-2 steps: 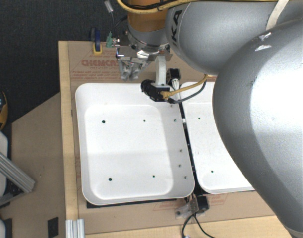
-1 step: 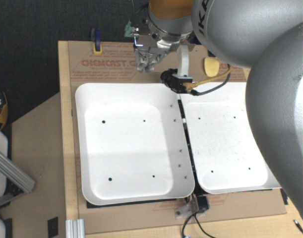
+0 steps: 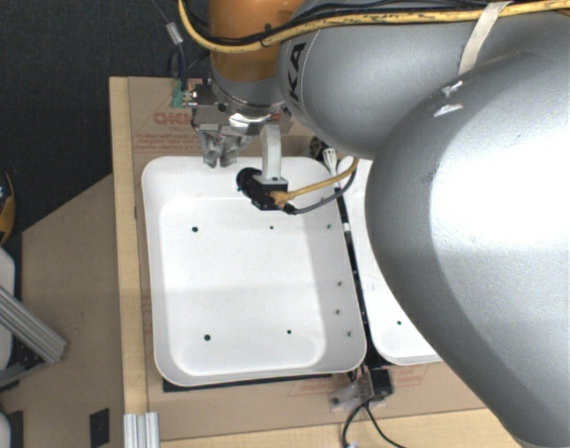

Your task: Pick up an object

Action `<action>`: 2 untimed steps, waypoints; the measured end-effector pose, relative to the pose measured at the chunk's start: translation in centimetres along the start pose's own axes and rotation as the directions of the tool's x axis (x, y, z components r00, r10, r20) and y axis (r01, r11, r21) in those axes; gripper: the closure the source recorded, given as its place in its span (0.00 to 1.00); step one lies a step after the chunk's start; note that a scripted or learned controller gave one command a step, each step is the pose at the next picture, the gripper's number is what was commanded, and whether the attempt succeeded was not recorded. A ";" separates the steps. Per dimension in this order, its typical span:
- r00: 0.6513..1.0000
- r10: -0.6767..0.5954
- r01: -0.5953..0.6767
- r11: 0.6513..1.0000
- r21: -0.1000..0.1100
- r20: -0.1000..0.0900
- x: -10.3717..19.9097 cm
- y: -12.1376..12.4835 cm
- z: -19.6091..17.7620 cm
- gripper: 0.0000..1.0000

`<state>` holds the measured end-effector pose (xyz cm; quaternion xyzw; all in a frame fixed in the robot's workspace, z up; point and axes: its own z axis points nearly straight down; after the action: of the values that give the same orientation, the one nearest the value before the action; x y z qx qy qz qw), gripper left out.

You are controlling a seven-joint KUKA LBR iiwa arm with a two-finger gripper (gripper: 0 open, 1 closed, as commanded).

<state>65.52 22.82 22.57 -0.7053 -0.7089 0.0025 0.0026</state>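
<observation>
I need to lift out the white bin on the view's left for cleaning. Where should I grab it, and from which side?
Probably take the bin by its raised rim along the near edge, coming from the view's bottom. The lip is exposed there, while the gripper hangs over the far edge and the arm crowds the right side.

My two-finger gripper (image 3: 219,160) hangs at the far rim of the left shallow white plastic bin (image 3: 161,278). My grey arm with its orange band (image 3: 452,175) covers most of the right shallow white bin (image 3: 401,342). Both bins rest side by side on the brown bench (image 3: 126,250).
</observation>
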 end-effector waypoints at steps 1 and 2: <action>1.000 0.010 -0.010 1.000 -0.013 0.000 -6.3 -0.4 -6.6 1.00; 1.000 0.009 -0.009 1.000 -0.016 0.000 -10.0 -0.3 -11.5 1.00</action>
<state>65.35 12.79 34.05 -0.7085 -0.7057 -0.0029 -0.0030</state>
